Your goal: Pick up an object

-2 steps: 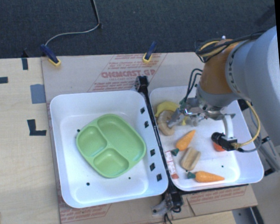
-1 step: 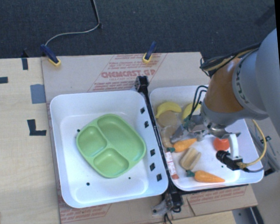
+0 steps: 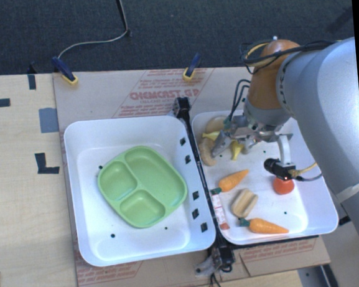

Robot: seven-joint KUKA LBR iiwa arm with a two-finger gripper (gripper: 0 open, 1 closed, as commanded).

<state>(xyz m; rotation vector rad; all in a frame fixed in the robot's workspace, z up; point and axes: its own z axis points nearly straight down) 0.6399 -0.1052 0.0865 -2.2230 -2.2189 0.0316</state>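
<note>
My gripper (image 3: 221, 144) reaches down into the far left corner of the right bin (image 3: 316, 212). It is right over a pale yellow, banana-like piece (image 3: 210, 128) by the bin's wall. A small yellow piece (image 3: 236, 151) lies just to its right. Nearer the front lie an orange carrot (image 3: 234, 180), a tan hot dog bun (image 3: 243, 201) and a second carrot (image 3: 267, 226). A red tomato (image 3: 284, 186) sits toward the right side. Nothing is lifted clear of the bin floor.
The left bin (image 3: 87, 235) holds a green divided plate (image 3: 142, 185). A small red and white packet (image 3: 218, 212) lies along the divider between the bins. Two blue and yellow clamps (image 3: 64, 70) (image 3: 191, 68) hold the cardboard at the back.
</note>
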